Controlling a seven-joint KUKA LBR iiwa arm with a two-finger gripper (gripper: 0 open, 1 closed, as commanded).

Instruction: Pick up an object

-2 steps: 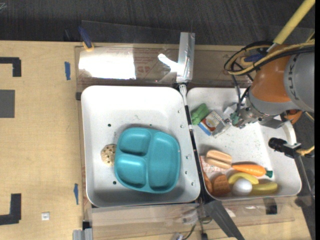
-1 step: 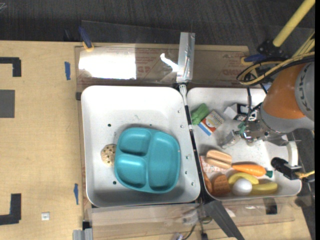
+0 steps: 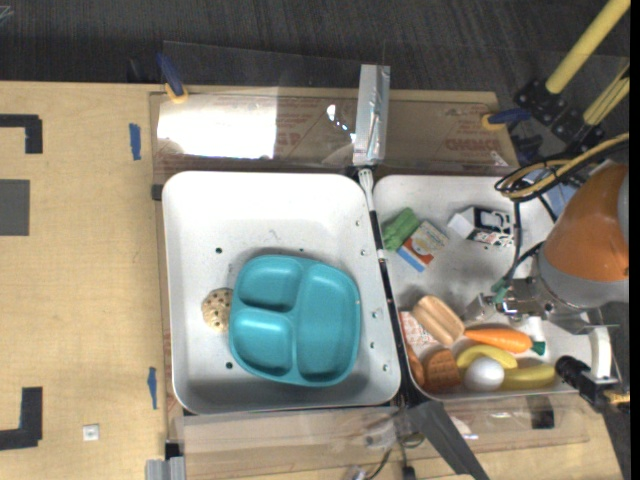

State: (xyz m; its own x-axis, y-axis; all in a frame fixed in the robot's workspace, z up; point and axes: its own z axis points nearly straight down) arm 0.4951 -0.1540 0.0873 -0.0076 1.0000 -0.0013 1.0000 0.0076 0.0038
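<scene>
My arm (image 3: 590,238) reaches in from the right, its orange band hanging over the right edge of the right bin (image 3: 440,193). My fingers (image 3: 503,300) sit low over the lower half of that bin, just above the pile of toy food, but they are small and dark against the clutter, and I cannot tell how far apart they stand or whether anything is between them.

Just below them lies an orange carrot (image 3: 497,339), and under it a yellow banana (image 3: 520,371) along the bin's near wall. A white egg-like ball (image 3: 486,372) rests against the banana, with a brown round piece (image 3: 441,368) to its left. A tan bread-like roll (image 3: 437,317) lies tilted a little to the left of my fingers. Toward the far side of the bin are a green block (image 3: 399,228), a small white packet with a red and blue edge (image 3: 423,245), and a white card with black marks (image 3: 485,223).

The left bin (image 3: 200,208) holds a teal divided plate (image 3: 297,317), with a speckled cookie (image 3: 216,308) touching its left rim. Both bins stand side by side on the table (image 3: 80,268).
</scene>
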